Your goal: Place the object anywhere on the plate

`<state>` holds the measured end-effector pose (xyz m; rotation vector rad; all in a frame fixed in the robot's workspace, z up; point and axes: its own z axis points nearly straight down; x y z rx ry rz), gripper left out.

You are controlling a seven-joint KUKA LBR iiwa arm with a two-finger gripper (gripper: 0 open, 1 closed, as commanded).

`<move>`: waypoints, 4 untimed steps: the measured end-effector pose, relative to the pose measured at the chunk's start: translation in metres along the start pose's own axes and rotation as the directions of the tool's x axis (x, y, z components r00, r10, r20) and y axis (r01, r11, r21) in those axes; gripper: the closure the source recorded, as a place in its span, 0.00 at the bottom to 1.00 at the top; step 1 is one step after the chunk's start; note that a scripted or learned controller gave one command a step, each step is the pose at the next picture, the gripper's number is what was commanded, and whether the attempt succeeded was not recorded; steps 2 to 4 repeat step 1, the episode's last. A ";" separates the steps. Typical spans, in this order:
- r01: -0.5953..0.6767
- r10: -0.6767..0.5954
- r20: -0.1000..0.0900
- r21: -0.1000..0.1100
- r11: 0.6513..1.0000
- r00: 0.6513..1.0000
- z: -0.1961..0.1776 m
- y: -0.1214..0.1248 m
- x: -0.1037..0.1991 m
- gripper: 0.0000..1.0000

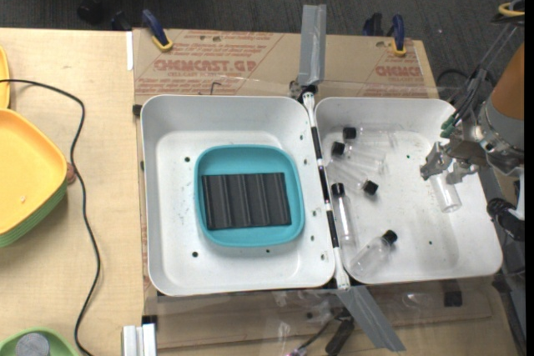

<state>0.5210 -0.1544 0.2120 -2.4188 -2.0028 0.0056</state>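
The teal plate [249,239] with a dark ribbed insert lies in the middle of the left bin [167,204]. My gripper [445,171] hangs over the right part of the right bin [467,263], far from the plate. It is shut on a clear vial [449,196], which sticks out downward between its fingers. Several more clear vials with black caps lie loose in the right bin, among them one near the front [373,250] and one along the left wall [341,213].
A raised divider [321,179] separates the two bins. Cardboard with clamps [158,31] lies behind the bins. At the far left of the bench are yellow dishes [25,171] and a black cable [83,204].
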 end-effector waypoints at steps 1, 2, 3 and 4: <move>0.000 0.000 0.000 0.000 1.000 1.000 0.000 0.000 0.000 0.00; 0.000 0.000 0.000 0.000 1.000 1.000 0.000 0.000 0.000 0.00; 0.000 0.000 0.000 0.000 1.000 1.000 0.000 0.000 0.000 0.00; 0.000 0.000 0.000 0.000 1.000 1.000 0.000 0.000 0.000 0.00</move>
